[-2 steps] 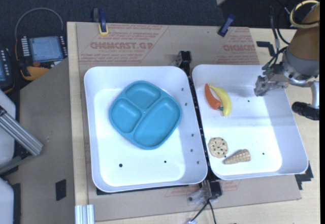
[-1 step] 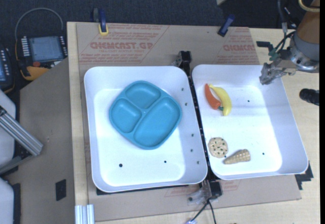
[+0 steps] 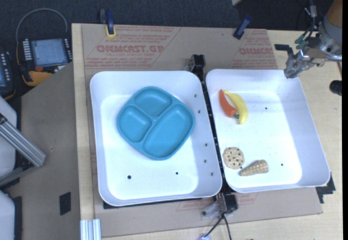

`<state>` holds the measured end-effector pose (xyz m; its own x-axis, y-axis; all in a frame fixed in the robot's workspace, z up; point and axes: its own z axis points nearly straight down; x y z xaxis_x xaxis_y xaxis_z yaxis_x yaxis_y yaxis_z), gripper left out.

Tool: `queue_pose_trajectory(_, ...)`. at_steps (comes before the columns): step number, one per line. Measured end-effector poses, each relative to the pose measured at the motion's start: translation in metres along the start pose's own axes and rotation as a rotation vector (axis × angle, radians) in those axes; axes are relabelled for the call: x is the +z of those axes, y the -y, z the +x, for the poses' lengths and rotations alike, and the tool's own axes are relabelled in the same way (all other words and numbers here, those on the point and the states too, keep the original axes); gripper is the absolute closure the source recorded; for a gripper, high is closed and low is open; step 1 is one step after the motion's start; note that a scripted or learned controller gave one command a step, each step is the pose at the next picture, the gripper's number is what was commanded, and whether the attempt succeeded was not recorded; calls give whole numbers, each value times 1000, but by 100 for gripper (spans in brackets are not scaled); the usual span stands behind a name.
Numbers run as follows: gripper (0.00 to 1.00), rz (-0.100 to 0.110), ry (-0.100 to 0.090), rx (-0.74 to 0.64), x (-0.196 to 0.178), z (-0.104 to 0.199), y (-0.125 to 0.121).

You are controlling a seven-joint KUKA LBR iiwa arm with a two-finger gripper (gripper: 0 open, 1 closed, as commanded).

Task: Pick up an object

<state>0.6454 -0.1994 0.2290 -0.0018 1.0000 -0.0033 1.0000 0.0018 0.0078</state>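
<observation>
Banana (image 3: 239, 107) lies at about ten o'clock in the right bin (image 3: 304, 124), touching a carrot (image 3: 227, 103) on its left side; a cookie (image 3: 233, 157) and an ice-cream cone (image 3: 254, 167) sit near six o'clock. It looks like a light, stiff, smooth toy, best pinched across its narrow middle. The gripper (image 3: 293, 67) hovers over the bin's one-o'clock corner, holding nothing; how far it is open I cannot tell.

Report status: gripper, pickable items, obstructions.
Gripper at right bin's far right corner, nothing between fingers. Banana, carrot, cookie, cone lie untouched. Blue plate in left bin. Nothing blocking.
</observation>
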Motion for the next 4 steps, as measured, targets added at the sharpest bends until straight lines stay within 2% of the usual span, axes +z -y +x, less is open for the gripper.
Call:
queue_pose_trajectory(1, 100, 0, 0, 0, -54, 0, -2)
queue_pose_trajectory(2, 100, 11, -5, -1, -39, 41, 19)
queue_pose_trajectory(3, 100, 11, -6, -4, -38, 98, 42)
queue_pose_trajectory(4, 100, 13, -6, -3, -20, 147, 63)
